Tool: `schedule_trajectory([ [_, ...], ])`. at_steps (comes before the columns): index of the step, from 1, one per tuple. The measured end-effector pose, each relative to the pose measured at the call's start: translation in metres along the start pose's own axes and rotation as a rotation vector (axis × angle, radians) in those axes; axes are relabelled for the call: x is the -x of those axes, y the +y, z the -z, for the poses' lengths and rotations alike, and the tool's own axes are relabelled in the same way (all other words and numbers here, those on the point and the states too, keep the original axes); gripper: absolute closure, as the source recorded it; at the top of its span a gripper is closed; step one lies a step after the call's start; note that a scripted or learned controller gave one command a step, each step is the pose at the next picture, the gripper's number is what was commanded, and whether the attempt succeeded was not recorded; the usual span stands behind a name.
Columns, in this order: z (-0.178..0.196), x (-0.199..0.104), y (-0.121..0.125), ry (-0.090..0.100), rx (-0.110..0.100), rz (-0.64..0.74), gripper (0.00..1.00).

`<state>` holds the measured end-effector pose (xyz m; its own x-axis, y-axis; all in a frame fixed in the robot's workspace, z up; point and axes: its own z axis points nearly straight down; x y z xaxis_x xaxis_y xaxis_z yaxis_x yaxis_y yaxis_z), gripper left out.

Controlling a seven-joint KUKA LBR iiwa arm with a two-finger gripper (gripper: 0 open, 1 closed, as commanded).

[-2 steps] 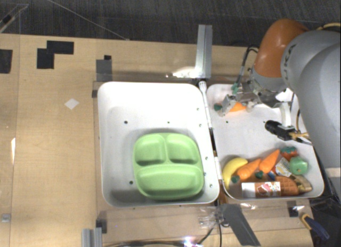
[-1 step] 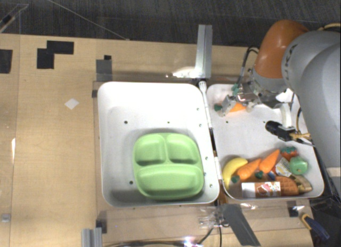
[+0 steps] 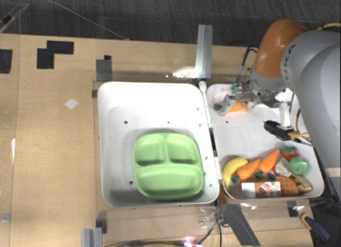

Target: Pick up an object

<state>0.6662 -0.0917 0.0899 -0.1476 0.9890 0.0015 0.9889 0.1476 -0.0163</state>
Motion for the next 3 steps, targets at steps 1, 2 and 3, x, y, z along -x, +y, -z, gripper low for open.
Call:
schedule_trajectory([
  [1,0.051,-0.005,0.004,-0.004,0.024,0.022,0.00],
  [2,0.098,-0.016,0.005,-0.005,0.024,0.113,0.00],
  [3,0.037,-0.011,-0.060,-0.002,0.021,-0.004,0.00],
])
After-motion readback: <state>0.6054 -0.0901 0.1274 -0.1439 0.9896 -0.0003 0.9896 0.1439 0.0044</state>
